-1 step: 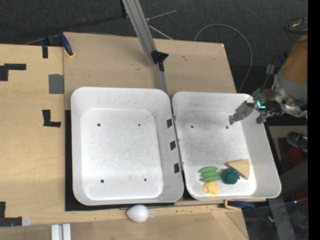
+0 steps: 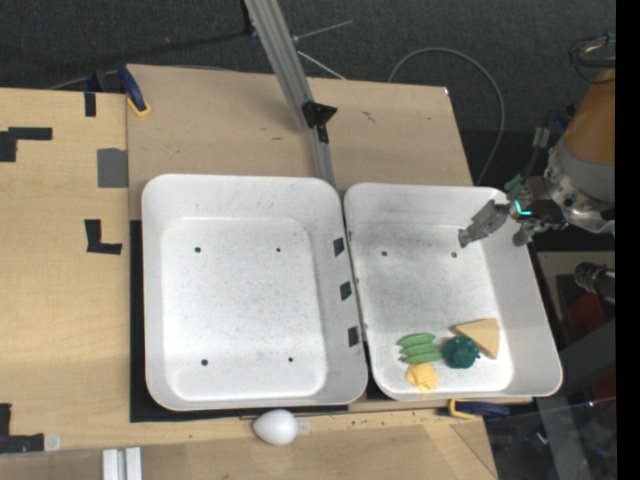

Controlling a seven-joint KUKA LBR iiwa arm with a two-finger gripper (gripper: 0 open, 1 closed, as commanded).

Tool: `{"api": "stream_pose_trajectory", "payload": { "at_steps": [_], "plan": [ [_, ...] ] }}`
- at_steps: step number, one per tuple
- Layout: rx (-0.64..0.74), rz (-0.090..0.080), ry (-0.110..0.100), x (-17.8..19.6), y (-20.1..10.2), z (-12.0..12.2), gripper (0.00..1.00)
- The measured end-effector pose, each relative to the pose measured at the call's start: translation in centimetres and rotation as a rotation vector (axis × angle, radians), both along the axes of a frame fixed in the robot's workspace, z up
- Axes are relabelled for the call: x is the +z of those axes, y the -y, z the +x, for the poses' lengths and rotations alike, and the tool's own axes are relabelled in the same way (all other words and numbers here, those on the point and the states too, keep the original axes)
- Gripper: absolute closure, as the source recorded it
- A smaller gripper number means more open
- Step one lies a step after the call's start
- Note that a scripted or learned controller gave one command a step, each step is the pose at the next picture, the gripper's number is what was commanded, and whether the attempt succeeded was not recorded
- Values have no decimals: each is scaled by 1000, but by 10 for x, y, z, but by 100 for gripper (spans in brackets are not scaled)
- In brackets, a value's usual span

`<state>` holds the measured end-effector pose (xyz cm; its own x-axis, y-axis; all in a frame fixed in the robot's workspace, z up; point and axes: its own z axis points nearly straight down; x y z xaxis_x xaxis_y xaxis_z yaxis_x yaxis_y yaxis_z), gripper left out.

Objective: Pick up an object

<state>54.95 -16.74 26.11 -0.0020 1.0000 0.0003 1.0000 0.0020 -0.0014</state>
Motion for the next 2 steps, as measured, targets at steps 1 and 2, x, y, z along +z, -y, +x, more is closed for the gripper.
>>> {"api": "stream_pose_trajectory", "payload": {
  "at_steps": [1, 2],
  "plan": [
    [-1, 0, -4, -44, 2, 1, 0],
    [-2, 0, -6, -102, 9, -7, 0]
  ]
}}
